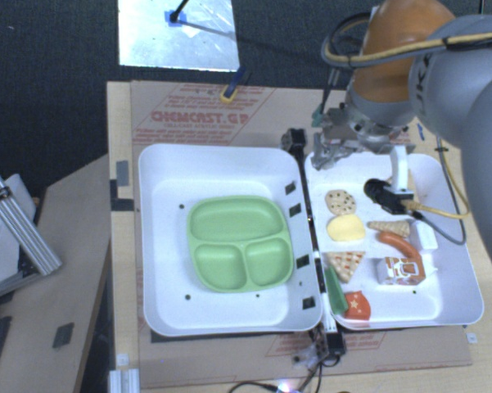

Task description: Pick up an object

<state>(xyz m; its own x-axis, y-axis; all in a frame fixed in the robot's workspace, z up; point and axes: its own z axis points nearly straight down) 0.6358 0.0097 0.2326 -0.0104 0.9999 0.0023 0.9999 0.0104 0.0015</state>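
Nearest the camera, at the front of my right bin (454, 301), lies one red piece with a green stalk (349, 303), close to the divider between the bins. Just behind it I count one triangular pizza slice (345, 262) and, to its right, one small white-and-orange carton (400, 270). Behind the carton lies one sausage (397, 243), then one thin cracker-like wedge (390, 228). Left of those sits one pale yellow rounded piece (345, 228), and just behind it one round cookie (340, 201) with dark chips. That makes seven loose objects in this bin, all lying on its floor, none of them lifted.

The left bin (160, 244) carries one green plate (239, 242) with three compartments.

Farther back, my hand (337, 155) hangs over the rear left corner of the right bin, behind the cookie and apart from it. I cannot tell how it is set, and I see nothing in it.

Beyond both bins, one brown printed sheet (205, 113) lies on the tabletop (74, 219), and one shiny square panel (178, 21) lies farthest away.
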